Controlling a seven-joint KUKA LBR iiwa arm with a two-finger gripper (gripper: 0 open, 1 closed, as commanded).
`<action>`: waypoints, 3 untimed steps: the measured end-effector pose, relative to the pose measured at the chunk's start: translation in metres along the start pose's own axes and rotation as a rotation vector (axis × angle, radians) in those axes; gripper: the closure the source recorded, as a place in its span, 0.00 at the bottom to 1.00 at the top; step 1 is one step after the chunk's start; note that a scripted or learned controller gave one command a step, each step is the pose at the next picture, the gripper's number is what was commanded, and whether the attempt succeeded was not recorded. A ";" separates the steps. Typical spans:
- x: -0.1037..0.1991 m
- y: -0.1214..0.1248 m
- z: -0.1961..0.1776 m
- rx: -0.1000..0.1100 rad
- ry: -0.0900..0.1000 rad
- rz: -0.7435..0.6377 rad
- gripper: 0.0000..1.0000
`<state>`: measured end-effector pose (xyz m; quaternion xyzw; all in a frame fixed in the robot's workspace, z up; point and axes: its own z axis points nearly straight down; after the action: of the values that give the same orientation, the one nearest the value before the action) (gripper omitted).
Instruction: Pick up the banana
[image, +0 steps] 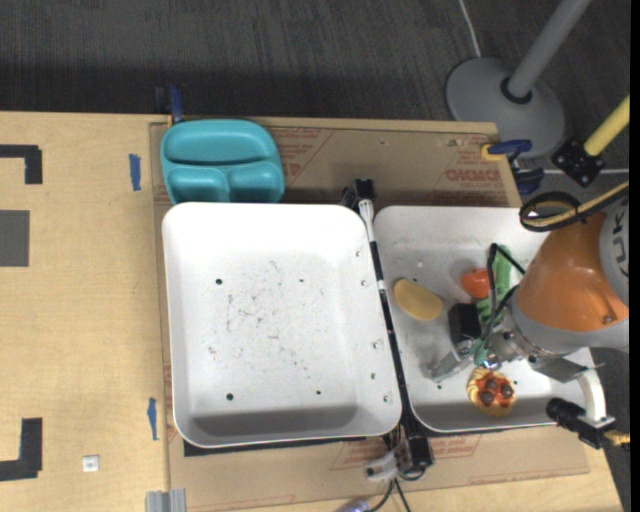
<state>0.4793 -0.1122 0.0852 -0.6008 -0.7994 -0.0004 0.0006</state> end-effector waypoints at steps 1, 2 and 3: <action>0.000 0.001 -0.010 -0.003 0.000 0.000 1.00; 0.000 0.002 -0.020 -0.006 -0.002 0.001 1.00; 0.014 0.007 -0.001 -0.001 0.001 0.145 1.00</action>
<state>0.4823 -0.0967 0.0866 -0.6572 -0.7537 -0.0011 0.0009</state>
